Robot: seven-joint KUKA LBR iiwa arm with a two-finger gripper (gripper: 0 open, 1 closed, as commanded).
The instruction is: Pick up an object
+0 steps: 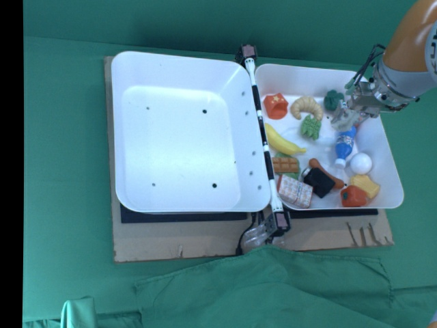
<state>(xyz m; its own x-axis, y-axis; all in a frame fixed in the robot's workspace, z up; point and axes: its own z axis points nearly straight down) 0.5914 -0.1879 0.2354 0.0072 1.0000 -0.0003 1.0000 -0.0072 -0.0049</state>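
Listing contents and progress at this moment:

Arm: grey KUKA arm with orange band [416,29], reaching in from the right over the far right part of the right bin.
Gripper: gripper [343,120] low over the right bin's far side, just above the blue-and-white bottle; whether it is open or closed cannot be told, and nothing can be seen held in it.
Left bin: left bin [136,80], shallow and white, showing bare floor with a few dark dots.
Right bin: right bin [389,176], shallow and white, holding all the loose items.
Likely target: blue-and-white bottle [343,145], lying just near of the gripper, in the right part of the right bin.
Far row: red block [276,105] at left, croissant [306,105] beside it, dark green piece [333,100] just left of the gripper.
Middle: green toy [311,126], banana [283,142] along the left wall, white ball [360,162] at right.
Near row: waffle [286,164], checked block [295,190], black block [318,181] lying over a sausage [326,172], tomato [354,196], yellow piece [367,184].
Divider: striped bar [261,125] between the bins.
Done: approach made, judging from the gripper's place over the items.
Left: a confirmed grasp and a lift clear of the bin; every item rests in the bin.
Risk: neighbours sit close to the bottle, so a grasp may slip or nudge them.
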